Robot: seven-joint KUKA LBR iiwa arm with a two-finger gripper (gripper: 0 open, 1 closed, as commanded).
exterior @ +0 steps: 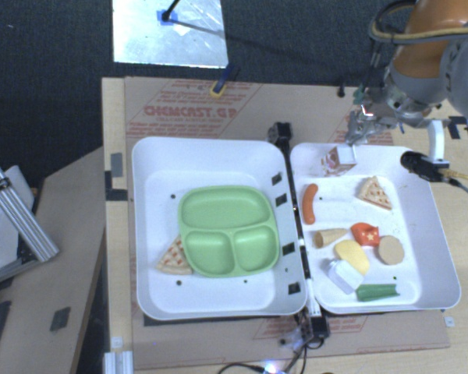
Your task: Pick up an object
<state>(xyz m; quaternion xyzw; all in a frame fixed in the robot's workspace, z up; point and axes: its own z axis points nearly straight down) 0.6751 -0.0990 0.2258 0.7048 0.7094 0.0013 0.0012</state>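
Over the far edge of the right bin [444,232], the gripper [361,131] hung just above the rim, and whether it was spread or pressed together could not be told from this slant. The grey arm [433,68] with its orange band reached in from the right and bent down toward that corner.

Just below the gripper, at the bin's far left corner, sat a small reddish-brown and white piece [337,160], close to the tool but with no visible grip on it. Nothing showed pinched in the tool.

Down the right bin lay the rest of the toy food: a red sausage [310,202] near the divider, a pizza slice [375,192] toward the middle, a cone-shaped piece [329,238] beside a red tomato-like piece [365,233], a round tan disc [391,250] just right of that, a yellow piece [352,256] touching a white block [342,275], and a green bean pod [376,291] nearest the front rim.

Across the divider, the left bin [152,170] held a green sectioned tray [228,231], lying flat, with a second pizza slice [174,258] tucked against its front left corner.

Beyond the bins, a shiny metal sheet [169,22] lay on the dark floor.
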